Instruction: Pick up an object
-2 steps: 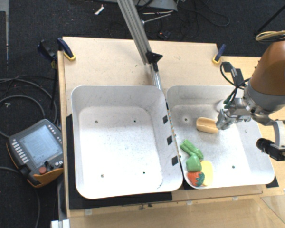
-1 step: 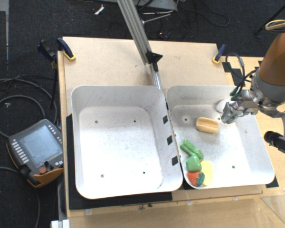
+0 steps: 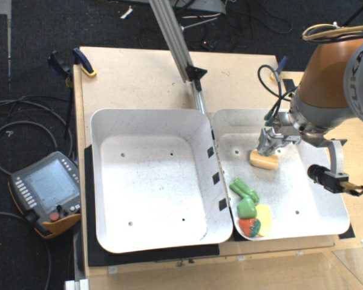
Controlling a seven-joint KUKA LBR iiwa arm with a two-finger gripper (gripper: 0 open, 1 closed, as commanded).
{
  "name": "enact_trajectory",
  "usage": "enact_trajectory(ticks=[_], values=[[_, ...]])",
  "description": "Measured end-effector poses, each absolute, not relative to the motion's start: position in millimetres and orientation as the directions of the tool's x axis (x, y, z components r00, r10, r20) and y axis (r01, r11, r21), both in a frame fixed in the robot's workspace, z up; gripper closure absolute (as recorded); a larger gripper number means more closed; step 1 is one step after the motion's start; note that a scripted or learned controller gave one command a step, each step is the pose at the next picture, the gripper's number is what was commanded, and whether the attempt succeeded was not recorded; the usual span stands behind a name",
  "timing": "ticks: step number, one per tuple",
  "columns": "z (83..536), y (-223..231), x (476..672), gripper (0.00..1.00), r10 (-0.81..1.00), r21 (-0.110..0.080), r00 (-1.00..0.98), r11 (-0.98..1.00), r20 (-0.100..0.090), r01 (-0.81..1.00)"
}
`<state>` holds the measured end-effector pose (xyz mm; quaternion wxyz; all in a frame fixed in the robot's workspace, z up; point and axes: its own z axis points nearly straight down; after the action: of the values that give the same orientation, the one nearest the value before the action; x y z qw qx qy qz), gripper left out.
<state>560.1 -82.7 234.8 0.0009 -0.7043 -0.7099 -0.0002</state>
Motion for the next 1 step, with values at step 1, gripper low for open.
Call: enact_trajectory(ticks=[1], values=[[226.7,-29.5,564.0,1.0,1.0,-0.002,-0.008,0.008,0.001,1.0]])
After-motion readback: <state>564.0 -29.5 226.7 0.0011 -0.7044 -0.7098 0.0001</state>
